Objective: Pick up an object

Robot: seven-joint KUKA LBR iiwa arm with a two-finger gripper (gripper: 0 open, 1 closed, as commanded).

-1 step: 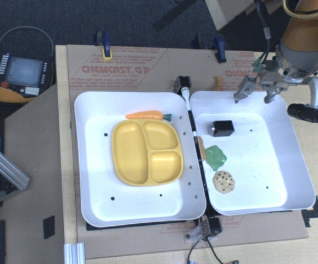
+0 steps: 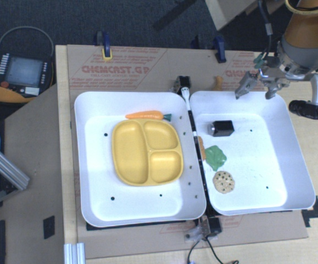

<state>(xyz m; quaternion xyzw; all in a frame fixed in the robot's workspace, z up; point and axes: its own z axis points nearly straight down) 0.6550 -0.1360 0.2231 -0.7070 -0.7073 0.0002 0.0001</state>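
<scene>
My gripper (image 2: 256,88) hangs over the far edge of the right bin (image 2: 279,197), its two fingers spread wide with nothing between them. In that bin lie a small black block (image 2: 222,128), a green leafy piece (image 2: 215,157) and a round speckled cookie (image 2: 223,182). All three sit toward the bin's left side, below and left of the gripper. An orange carrot (image 2: 145,115) rests in the left bin (image 2: 93,202), just beyond a yellow divided plate (image 2: 146,150).
A ridge with screws (image 2: 196,147) divides the two bins. Blue clamps (image 2: 106,45) hold the cardboard sheet at the bench's far edge. A handheld control pendant (image 2: 21,73) lies off the bench at the left.
</scene>
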